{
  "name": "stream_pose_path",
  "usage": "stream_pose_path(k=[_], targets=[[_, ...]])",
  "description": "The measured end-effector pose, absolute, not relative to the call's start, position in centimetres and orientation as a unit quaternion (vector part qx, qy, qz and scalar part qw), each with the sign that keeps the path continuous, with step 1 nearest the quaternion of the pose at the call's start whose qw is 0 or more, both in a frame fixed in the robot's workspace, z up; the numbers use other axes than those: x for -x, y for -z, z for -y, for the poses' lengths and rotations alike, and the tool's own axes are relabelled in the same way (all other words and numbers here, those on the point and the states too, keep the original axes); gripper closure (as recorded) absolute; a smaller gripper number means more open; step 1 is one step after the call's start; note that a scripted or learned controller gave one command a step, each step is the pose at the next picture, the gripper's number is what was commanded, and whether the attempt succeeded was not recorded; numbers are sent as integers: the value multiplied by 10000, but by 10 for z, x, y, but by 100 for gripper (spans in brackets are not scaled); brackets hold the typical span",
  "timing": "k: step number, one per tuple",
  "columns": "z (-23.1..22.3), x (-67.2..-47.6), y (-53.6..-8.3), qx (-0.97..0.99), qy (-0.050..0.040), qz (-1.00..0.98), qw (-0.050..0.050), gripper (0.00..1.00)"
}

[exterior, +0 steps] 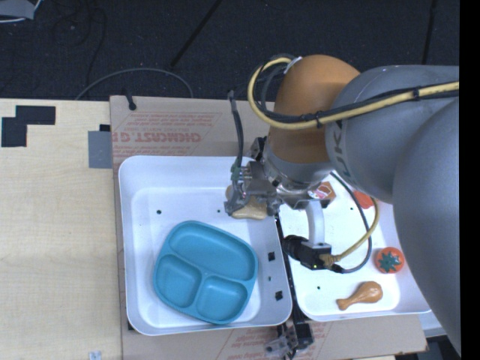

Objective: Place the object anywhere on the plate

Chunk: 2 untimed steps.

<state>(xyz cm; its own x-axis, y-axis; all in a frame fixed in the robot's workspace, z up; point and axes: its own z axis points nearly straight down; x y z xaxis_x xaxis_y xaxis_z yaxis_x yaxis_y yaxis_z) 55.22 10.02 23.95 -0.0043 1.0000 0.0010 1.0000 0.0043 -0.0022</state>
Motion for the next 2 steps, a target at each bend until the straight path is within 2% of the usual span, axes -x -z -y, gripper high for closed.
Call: stream_pose_path(k=[1, 2], targets=[[-143, -574, -218, 7064, -13, 7078, 5, 100], [-142, -572, -218, 7061, -21, 7081, 10, 0]])
